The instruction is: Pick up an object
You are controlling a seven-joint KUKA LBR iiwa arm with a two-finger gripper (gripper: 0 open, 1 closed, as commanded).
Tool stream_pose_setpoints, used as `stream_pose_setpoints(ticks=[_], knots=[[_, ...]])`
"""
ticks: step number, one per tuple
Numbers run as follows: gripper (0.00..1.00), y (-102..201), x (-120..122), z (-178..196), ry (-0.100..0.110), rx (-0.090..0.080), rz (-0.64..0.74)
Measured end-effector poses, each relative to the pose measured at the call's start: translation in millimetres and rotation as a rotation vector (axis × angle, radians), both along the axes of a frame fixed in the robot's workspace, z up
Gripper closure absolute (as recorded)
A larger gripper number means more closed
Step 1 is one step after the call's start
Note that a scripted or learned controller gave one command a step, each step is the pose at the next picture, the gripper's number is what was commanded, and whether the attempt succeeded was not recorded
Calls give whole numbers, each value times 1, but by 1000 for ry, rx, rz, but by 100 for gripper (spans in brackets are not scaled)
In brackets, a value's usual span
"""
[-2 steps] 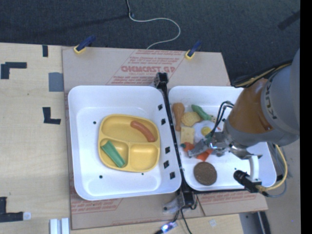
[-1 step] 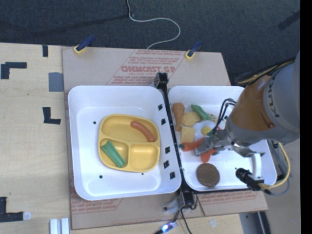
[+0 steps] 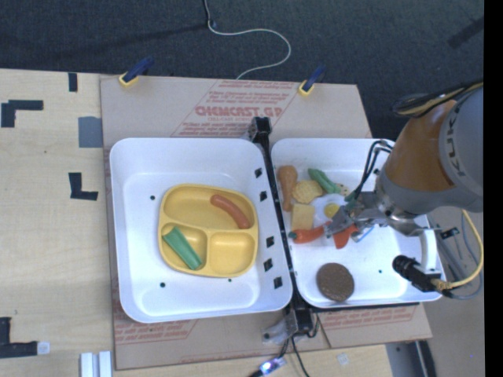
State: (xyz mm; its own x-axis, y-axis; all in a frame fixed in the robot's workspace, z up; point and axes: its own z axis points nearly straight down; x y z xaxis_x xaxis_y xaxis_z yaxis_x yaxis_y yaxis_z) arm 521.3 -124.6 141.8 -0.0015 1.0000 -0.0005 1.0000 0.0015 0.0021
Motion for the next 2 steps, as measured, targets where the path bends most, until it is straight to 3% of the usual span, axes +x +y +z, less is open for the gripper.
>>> stream_pose_setpoints(ticks=[2], knots=[[100, 5, -4, 85, 0, 0, 0]])
